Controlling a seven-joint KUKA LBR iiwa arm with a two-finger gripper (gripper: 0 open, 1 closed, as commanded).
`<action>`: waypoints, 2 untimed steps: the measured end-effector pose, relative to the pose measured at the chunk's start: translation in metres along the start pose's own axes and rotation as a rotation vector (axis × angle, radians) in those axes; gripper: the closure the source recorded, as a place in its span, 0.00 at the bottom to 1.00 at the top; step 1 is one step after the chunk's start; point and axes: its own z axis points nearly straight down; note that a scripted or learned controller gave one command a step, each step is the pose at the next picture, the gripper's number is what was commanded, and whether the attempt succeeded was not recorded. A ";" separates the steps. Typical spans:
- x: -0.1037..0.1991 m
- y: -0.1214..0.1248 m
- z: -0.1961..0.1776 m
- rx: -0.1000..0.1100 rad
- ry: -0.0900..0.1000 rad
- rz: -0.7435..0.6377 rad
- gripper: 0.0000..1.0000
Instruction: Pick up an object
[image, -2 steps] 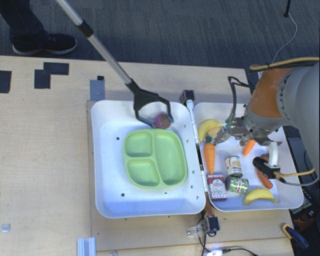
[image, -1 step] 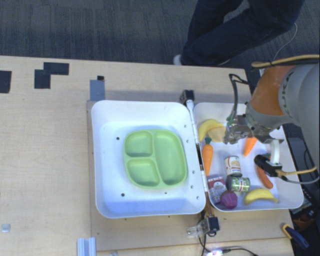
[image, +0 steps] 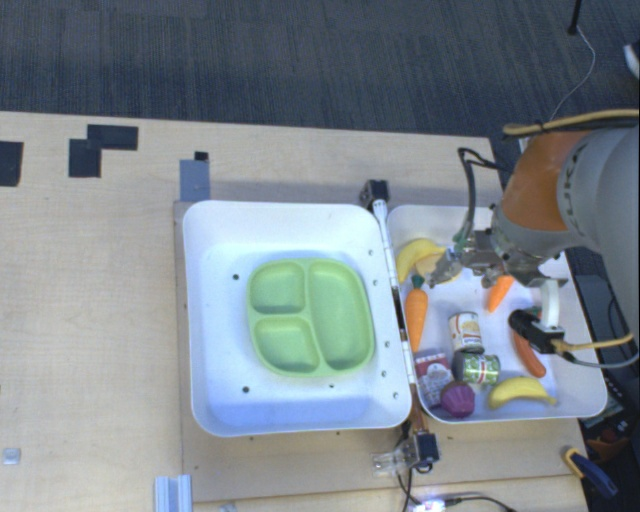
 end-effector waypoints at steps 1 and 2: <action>0.001 0.001 -0.011 -0.004 0.000 -0.004 1.00; 0.001 0.001 -0.011 -0.003 0.000 -0.005 0.00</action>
